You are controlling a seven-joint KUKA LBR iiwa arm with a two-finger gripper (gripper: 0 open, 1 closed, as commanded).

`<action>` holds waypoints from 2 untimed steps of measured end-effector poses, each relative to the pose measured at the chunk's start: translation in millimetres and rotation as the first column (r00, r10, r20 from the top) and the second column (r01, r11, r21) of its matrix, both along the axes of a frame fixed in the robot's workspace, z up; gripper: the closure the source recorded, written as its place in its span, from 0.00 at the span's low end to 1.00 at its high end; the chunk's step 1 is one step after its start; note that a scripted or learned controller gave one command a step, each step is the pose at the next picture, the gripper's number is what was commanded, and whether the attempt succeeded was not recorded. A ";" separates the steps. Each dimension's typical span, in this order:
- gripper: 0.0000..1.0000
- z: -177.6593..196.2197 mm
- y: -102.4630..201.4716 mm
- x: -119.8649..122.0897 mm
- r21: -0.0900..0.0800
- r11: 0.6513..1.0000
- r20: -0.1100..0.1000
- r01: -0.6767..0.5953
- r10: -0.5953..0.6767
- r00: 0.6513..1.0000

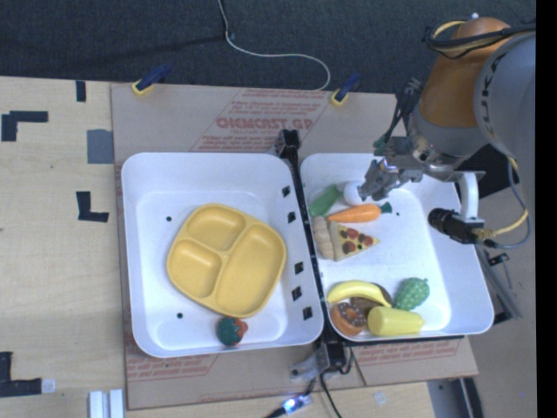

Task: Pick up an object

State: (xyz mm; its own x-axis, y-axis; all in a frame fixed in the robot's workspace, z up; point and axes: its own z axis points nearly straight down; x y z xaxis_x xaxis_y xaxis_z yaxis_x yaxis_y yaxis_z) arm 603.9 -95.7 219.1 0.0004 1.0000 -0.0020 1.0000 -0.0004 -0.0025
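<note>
End effector (379,181) low over right bin (452,259), just above the carrot (355,214); its state I can't tell. Nothing lifted; pick not done.

A white cable (261,46) curves across the dark cloth (104,20) at the top. Below it lies a cardboard sheet (200,120) printed with red lettering, held at its top edge by two clamps, one yellow and blue (151,78), the other likewise (345,87). The pale wooden surface (43,259) at the left carries dark tape marks (87,207). A black divider (296,225) runs between the bins.
</note>
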 end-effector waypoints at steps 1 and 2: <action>1.00 -5.1 9.0 8.1 0.000 1.000 0.001 -0.002 0.002 1.000; 1.00 12.6 12.6 12.9 0.002 1.000 0.002 -0.002 0.002 1.000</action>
